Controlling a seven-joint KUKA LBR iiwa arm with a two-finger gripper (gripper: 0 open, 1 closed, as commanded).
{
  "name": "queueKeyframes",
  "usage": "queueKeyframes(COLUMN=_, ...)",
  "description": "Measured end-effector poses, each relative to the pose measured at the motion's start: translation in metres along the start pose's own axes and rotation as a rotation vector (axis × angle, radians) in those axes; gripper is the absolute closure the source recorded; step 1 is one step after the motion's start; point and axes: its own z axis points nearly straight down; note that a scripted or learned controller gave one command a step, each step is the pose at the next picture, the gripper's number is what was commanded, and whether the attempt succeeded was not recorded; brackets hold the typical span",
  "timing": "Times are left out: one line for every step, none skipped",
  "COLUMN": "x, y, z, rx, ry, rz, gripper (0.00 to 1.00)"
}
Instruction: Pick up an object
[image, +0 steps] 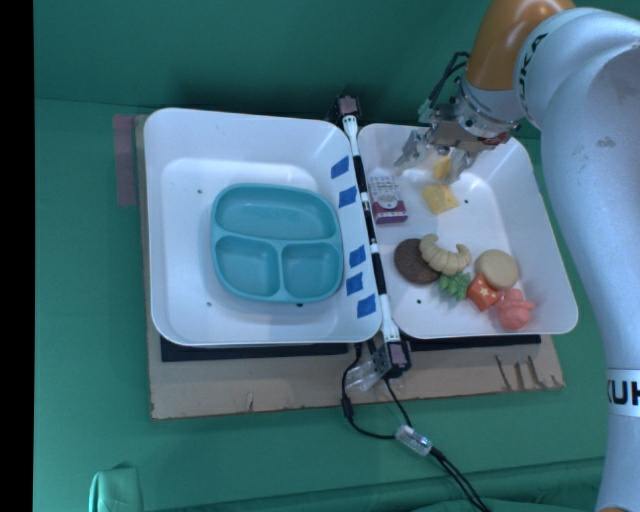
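My gripper hangs over the far part of the right bin, its fingers spread open. A small yellow piece shows just inside the right finger; I cannot tell if it is touched. Just in front lies a yellow cheese wedge, and to its left a small white and red box. Nearer the front sit a brown cookie, a croissant, a tan bun, a green vegetable, a red-orange piece and a pink toy.
The left bin holds a teal divided plate. A black and white divider bar with blue tape runs between the bins. Cables trail off the cardboard base at the front. The arm's bulk fills the right side.
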Motion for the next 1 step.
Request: queueKeyframes(x=-0.0015, y=0.0001, z=0.0001, rx=0.0, ry=0.004, rz=-0.001, gripper=0.0)
